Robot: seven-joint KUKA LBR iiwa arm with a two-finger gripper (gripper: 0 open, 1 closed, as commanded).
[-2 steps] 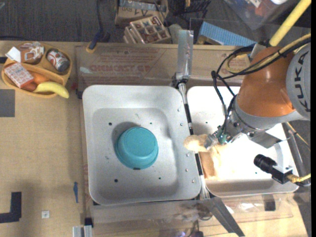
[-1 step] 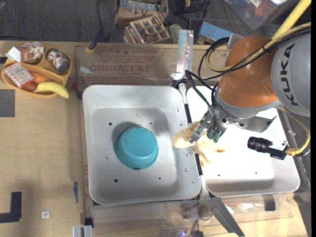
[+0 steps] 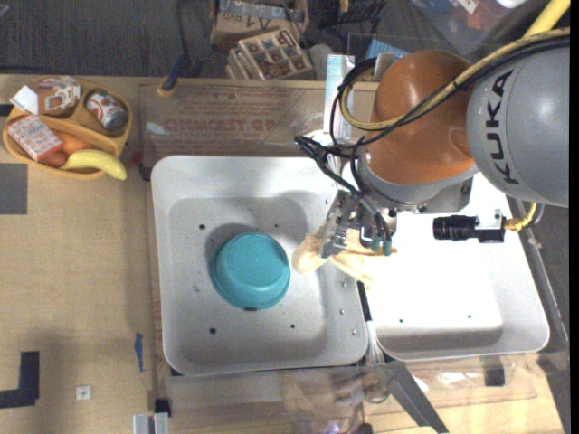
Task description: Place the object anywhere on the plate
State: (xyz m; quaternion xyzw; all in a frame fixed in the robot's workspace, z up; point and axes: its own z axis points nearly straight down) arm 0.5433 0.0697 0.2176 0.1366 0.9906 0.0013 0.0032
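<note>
A teal round plate (image 3: 251, 269) lies upside-down-looking in the left white bin (image 3: 181, 333), a little left of its middle. My gripper (image 3: 346, 240) hangs over the left bin's right side, close to the wall between the two bins. A pale yellow, flat, floppy object (image 3: 318, 259) sits between its fingertips and sticks out to the left and right below them. The object's left end is just right of the plate's rim, apart from it. The arm's orange band and grey wrist cover the bins' far middle.
The right white bin (image 3: 470, 319) lies under the arm. An orange dish (image 3: 27, 147) with toy food and a banana stands on the bench at the far left. A cardboard panel (image 3: 235, 120) lies behind the left bin.
</note>
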